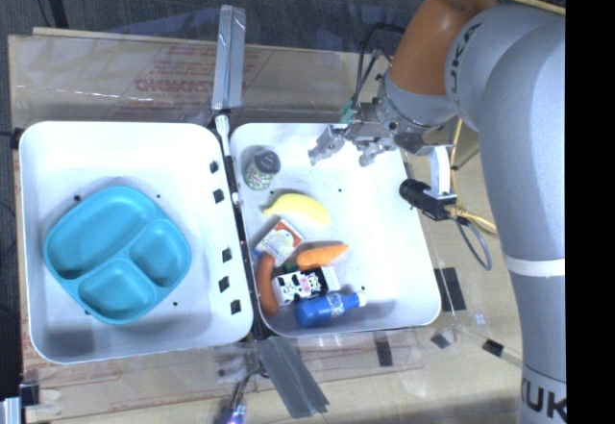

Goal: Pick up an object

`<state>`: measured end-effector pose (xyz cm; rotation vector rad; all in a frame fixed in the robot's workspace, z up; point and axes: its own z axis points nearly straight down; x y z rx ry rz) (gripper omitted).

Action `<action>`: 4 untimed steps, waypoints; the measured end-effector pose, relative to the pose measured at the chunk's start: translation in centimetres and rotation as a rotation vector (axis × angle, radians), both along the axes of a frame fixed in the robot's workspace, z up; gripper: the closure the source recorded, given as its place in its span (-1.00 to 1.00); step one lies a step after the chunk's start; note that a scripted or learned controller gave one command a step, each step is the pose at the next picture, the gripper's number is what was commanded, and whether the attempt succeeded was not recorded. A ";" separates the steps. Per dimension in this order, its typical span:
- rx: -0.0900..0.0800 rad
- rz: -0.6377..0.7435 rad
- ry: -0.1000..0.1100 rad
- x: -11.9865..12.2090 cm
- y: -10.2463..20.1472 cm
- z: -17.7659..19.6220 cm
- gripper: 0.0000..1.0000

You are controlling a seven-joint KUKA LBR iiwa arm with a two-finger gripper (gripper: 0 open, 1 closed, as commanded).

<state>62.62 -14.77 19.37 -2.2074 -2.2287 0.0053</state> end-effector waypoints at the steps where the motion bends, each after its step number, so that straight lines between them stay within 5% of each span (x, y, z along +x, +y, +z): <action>1: -0.003 0.068 -0.026 -3.3 1.4 -9.0 -1.00; 2: 0.000 0.073 -0.027 -3.2 1.5 -7.9 1.00; 3: 0.000 0.073 -0.027 -3.2 1.5 -7.9 -1.00; 4: 0.001 0.211 -0.003 -7.6 1.3 -10.2 -1.00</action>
